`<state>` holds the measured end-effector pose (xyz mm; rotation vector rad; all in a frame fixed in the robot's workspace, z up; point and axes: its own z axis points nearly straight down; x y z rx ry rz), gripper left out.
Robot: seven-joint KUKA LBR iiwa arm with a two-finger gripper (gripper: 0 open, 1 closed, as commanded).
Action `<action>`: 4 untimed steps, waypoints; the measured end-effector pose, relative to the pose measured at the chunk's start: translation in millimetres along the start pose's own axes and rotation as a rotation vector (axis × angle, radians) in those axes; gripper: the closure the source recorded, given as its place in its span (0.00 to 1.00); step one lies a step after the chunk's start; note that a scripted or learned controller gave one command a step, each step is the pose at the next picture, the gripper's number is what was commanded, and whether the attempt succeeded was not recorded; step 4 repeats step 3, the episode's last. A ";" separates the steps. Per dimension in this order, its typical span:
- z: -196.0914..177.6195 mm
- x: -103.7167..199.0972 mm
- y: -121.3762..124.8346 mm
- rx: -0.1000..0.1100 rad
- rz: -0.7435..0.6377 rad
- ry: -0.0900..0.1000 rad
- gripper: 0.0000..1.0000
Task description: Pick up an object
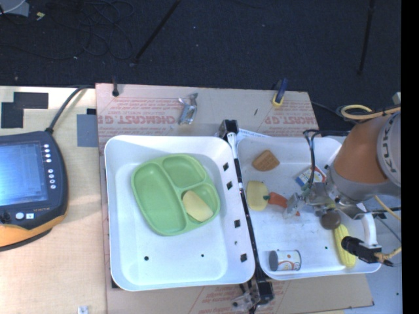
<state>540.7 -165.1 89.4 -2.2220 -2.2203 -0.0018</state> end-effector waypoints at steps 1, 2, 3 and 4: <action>0.5 15.3 51.1 -0.001 -0.004 -0.001 0.00; -10.9 15.5 50.3 -0.001 -0.001 0.003 1.00; -103.1 103.2 -6.7 -0.001 -0.007 0.004 1.00; -103.1 103.2 -6.7 -0.001 -0.007 0.004 1.00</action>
